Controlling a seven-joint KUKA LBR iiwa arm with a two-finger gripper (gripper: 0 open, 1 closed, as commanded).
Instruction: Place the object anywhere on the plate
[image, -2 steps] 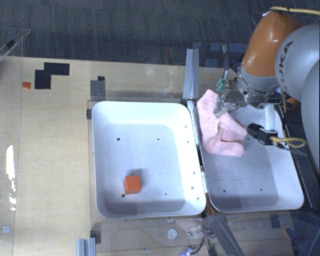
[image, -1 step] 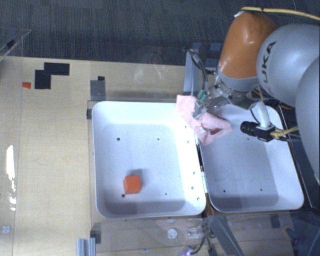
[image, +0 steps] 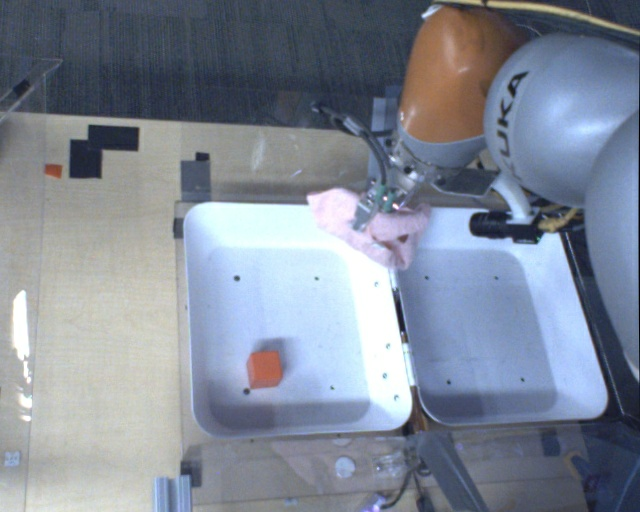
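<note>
Claw: the claw (image: 383, 203) hangs under the orange-banded wrist at the far edge of the bins, over the seam where they meet; whether it is spread or pressed together cannot be told, as the cloth hides its tips.
Pink cloth: a crumpled pink cloth (image: 368, 228) lies bunched right at the claw, draped over the far rim between the two bins; whether it is pinched or only touched I cannot tell.
Cloth axis: its long run goes from about 10 o'clock to 4 o'clock, the lower end hanging toward the right bin.
Orange block: a small orange block (image: 265, 369) sits on the floor of the left bin (image: 300, 300), toward the near-left corner.
Key relation: from the claw the block lies at about 7 o'clock, well apart, across most of the left bin.
Plate: nothing here reads plainly as a plate; the right bin (image: 500, 330) lies at about 5 o'clock from the claw.
Arm: one arm, so no question of which is nearer.
Count: two white bins, one pink cloth, one orange block, one claw.
Surface: the pale surface (image: 100, 350) left of the bins carries black marker shapes (image: 98, 148) and one small orange marker (image: 53, 171) at about 10 o'clock.
</note>
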